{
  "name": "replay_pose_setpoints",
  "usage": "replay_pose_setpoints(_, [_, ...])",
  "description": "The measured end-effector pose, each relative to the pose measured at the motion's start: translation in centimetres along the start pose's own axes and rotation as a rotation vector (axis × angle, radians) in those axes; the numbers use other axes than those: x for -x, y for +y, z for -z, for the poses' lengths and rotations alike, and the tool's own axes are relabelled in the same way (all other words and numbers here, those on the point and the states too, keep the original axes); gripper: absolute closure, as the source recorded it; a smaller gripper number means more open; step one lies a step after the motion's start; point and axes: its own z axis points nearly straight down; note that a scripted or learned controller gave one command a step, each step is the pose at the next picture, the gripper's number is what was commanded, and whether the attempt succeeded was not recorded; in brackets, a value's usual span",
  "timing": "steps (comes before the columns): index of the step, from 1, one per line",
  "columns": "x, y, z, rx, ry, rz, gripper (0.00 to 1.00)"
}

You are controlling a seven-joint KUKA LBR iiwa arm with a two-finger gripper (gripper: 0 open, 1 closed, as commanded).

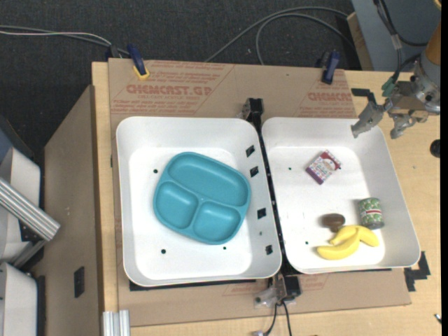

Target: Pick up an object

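Observation:
My gripper [383, 121] hangs over the far right corner of the right bin [301, 254], fingers spread open with nothing between them. Inside that bin lie a small purple and white packet [323, 166], a green can [370, 212], a brown lump [333, 221] and a yellow banana [348, 243]. The packet is below and left of the gripper, well apart from it. The can, lump and banana cluster near the bin's front right corner.
The left bin [133, 187] holds a teal divided plate [201, 197]. A black hinge strip [260, 187] runs between the bins. Blue clamps [138, 65] [330, 67] pin the cardboard at the back. Cables trail across the dark floor behind.

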Motion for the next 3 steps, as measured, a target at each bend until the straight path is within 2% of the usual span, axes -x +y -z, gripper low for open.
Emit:
replay_pose_setpoints(1, [-0.1,0.2,0.8,0.013,-0.003,0.003,0.0])
replay_pose_setpoints(3, [0.8,-0.6,-11.4,0.006,-0.001,0.002,0.0])
